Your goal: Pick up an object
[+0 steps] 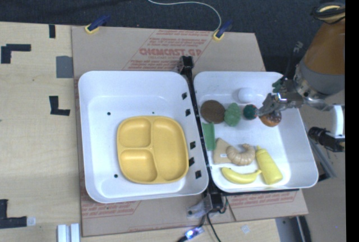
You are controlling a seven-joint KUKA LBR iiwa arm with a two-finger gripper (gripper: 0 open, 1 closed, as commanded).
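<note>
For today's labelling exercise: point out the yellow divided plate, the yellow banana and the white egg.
yellow divided plate (152, 149), camera view, centre ridge.
yellow banana (240, 176), camera view, mid-curve.
white egg (245, 94), camera view, top.

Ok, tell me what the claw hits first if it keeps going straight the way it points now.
Probably the small brown object right under the claw in the right bin. The claw points down and leftward; depth is unclear from this slanted view, and it may already be touching it.
</note>
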